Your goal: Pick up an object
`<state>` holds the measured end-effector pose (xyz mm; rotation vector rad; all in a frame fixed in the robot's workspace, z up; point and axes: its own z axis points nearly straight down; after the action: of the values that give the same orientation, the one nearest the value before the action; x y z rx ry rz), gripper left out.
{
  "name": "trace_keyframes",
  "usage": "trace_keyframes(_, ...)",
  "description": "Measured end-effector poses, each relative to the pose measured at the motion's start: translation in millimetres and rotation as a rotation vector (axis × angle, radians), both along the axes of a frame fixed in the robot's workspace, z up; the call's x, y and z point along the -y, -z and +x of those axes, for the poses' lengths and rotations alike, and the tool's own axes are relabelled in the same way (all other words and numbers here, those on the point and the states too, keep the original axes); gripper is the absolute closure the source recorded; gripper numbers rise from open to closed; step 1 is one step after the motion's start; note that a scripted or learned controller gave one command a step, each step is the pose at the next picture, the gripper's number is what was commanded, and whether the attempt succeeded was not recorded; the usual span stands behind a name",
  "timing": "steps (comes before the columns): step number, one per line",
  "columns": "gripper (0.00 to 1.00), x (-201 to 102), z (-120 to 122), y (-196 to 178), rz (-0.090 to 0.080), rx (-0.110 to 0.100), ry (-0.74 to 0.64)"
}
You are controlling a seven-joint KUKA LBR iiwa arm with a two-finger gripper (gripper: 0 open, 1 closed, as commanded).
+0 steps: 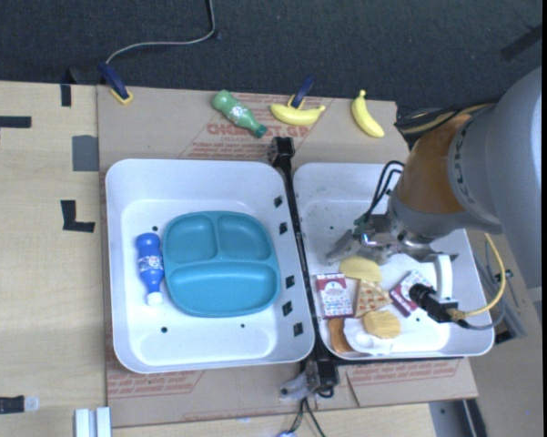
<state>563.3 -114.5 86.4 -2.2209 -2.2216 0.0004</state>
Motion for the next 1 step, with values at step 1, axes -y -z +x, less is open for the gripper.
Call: trace_keyframes(1,0.0,-5.9,-36.1,-0.2,-0.003,0.007,0.0)
